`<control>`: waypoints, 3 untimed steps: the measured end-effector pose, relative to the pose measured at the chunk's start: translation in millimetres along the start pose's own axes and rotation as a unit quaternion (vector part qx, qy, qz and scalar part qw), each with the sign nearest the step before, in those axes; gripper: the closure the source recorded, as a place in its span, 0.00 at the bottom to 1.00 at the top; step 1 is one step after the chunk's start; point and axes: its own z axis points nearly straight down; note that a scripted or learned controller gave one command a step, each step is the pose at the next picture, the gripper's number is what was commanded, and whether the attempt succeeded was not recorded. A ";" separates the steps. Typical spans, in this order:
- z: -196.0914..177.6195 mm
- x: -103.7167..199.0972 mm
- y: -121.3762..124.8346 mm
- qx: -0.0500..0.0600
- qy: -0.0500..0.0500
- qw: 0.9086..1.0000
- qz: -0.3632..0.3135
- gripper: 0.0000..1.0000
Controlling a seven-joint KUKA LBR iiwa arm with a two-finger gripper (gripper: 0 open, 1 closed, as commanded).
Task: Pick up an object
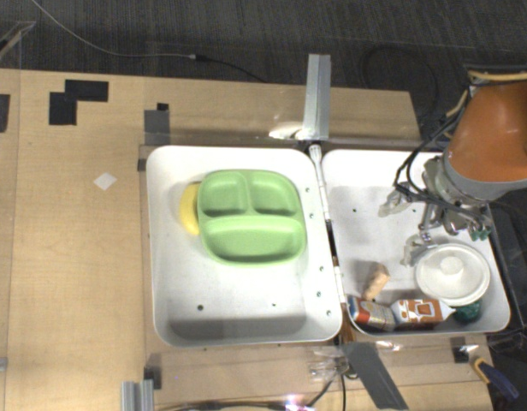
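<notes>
Wooden bench point(67, 255) carries two shallow white bins side by side, dark carpet behind the far edge. Left white bin point(174, 306) holds a green three-compartment plastic tray point(249, 215) lying flat near the far-middle, with a yellow rounded object point(188, 210) tucked under its left rim, mostly hidden. Right white bin point(358, 187) has its clutter gathered along the near wall, probably slid or dropped there: a small tan cork-like piece point(376, 280), a brown and white carton lying on its side point(417, 312), something red and blue at its left end, a dark green bit point(469, 312) at the right. A round white bowl point(452, 274) sits upright just beside the carton, towards the right wall. Grey arm with orange band point(494, 139) hangs over the right bin's far-right part; two-finger gripper point(435, 229) sits just above the bowl's far rim, likely lining up on it. Can't tell the finger spread, cables and metal blur together; nothing visibly held.
</notes>
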 end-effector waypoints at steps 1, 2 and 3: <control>-27.2 -3.5 -19.1 0.001 -0.001 0.966 0.259 0.00; 73.1 73.9 3.4 0.002 -0.006 0.889 0.459 0.00; 73.7 39.0 7.0 0.001 -0.004 0.899 0.438 0.00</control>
